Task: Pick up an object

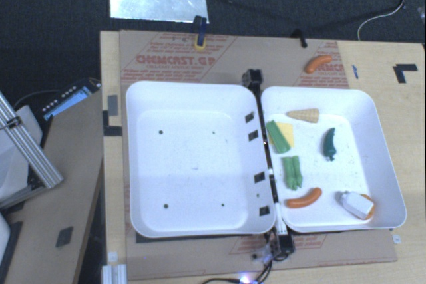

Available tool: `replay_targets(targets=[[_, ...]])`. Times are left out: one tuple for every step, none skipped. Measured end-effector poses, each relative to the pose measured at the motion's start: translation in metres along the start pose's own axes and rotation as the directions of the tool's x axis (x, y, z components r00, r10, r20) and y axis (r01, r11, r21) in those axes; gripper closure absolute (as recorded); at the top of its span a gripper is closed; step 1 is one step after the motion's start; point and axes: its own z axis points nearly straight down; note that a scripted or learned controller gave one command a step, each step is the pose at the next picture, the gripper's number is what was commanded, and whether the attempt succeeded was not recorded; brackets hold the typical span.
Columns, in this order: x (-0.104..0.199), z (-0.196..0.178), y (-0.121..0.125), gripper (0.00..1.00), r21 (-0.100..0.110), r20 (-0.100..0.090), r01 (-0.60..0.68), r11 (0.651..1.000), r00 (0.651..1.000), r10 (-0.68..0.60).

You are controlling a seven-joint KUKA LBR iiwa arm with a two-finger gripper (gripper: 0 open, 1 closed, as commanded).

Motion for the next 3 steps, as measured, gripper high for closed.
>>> replay_targets(targets=[[-0.038,0.002,0.040,1.00,-0.001,0.004,-0.006,1.000,1.000,0.006],[-0.002,0.000,0.039,1.00,-0.001,0.001,0.000,1.000,1.000,0.000],[-0.038,0.001,0.039,1.00,-0.001,0.003,-0.006,1.000,1.000,0.006]])
